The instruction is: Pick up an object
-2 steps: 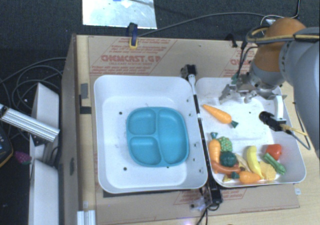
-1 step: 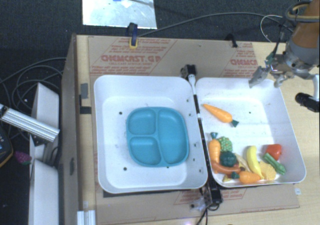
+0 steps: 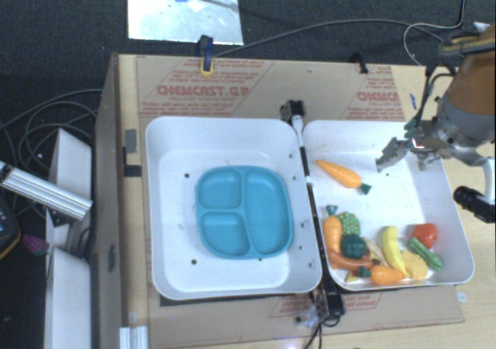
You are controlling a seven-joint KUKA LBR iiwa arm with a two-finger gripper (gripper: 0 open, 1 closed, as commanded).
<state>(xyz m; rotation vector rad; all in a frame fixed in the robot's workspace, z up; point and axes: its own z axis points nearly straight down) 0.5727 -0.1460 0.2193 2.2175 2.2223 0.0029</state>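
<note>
A toy carrot [image 3: 339, 174] with a green stub lies alone in the back half of the right bin [image 3: 434, 184]. At that bin's front sits a pile of toy food: another carrot [image 3: 332, 235], a dark green broccoli [image 3: 354, 247], a yellow banana [image 3: 391, 249], a red pepper [image 3: 424, 233] and a corn cob [image 3: 415, 265]. My gripper [image 3: 394, 153] hangs over the back right part of this bin, to the right of the lone carrot and apart from it. I see nothing in its grasp.
The left bin [image 3: 167, 153] holds a blue divided plate [image 3: 242, 210]. A black rail [image 3: 307, 184] runs between the two bins. Cardboard [image 3: 232, 84] lines the bench behind them, with cables trailing over it.
</note>
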